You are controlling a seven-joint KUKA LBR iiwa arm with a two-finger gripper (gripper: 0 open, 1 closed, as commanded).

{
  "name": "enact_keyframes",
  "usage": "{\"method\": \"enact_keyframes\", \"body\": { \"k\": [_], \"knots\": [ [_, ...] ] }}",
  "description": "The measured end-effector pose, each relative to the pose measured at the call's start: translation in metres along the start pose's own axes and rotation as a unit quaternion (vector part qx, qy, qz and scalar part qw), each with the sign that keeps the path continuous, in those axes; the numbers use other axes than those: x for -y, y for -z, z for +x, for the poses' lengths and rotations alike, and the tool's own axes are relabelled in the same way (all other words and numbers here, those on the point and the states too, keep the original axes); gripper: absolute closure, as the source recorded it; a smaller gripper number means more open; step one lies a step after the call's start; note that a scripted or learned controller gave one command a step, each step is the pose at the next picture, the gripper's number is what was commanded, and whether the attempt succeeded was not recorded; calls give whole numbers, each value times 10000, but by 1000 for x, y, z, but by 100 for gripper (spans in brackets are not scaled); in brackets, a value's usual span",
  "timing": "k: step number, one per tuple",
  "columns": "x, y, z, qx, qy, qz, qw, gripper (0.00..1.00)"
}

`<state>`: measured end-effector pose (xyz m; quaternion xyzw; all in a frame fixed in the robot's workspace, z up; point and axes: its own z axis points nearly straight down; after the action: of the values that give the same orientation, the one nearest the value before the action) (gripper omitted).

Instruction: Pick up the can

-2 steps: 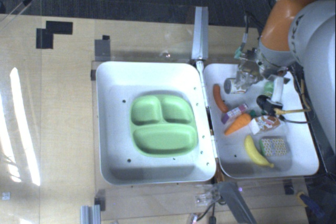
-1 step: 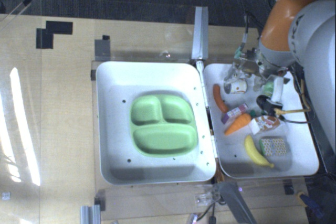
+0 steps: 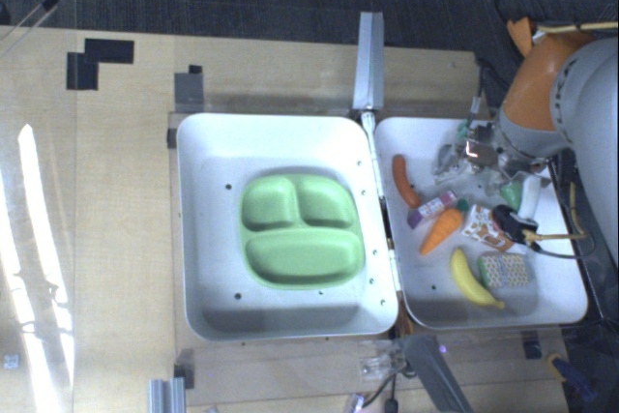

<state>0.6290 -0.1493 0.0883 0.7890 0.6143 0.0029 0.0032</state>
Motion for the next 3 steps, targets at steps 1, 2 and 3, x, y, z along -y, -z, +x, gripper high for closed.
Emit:
{"method": "enact_keyframes", "body": {
  "k": [1,2,3],
  "knots": [
    [-49,0,-21,-96,373,123,9992,0],
    [-56,14,-31,2,370,-47,9993,100],
    [-40,135,18,0,1552,-2,9879,100]
  ]
}}
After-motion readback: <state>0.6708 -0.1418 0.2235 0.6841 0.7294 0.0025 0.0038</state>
